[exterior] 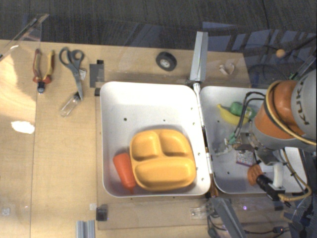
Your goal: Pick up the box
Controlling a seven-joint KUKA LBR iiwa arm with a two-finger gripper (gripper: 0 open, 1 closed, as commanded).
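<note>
A small white and purple box point(243, 158) lies in the right bin point(223, 180), partly hidden under the arm. My gripper point(237, 145) hangs low over that bin, just above and to the left of the box, and the grey wrist with its orange band point(277, 115) covers most of it. I cannot see whether the gripper touches the box.
The right bin also holds a yellow banana point(228, 115), a green item point(239, 108) and an orange item point(254, 172). In the left bin point(148, 98) lie a yellow divided tray point(162, 159) and an orange carrot point(124, 171). Scissors point(75, 68), pliers point(42, 67) and a tape roll point(166, 60) rest on the bench.
</note>
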